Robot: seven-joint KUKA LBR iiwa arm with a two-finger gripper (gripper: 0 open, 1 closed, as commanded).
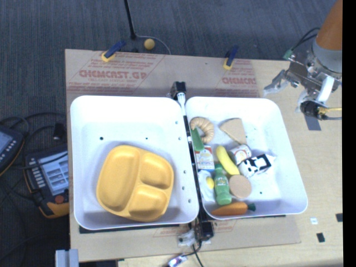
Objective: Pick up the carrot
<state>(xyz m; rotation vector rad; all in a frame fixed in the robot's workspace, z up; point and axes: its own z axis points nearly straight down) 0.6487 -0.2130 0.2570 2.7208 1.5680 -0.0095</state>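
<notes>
Carrot (pixel 230 208) lies nearest, flat against front wall of right bin (pixel 289 149), touching green bottle (pixel 222 186). Left bin (pixel 83 127) holds yellow tray (pixel 135 182), kept away from food pile. Banana (pixel 226 159) sits mid-pile. Gripper (pixel 297 88) hangs outside bin, far right, fingers spread wide, holding nothing. Low carrot likely needs reach down by wall.

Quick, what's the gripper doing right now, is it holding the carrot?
Gripper: jaws open, holding nothing, poised off the right bin's far right corner. The carrot lies at that bin's near edge.
</notes>
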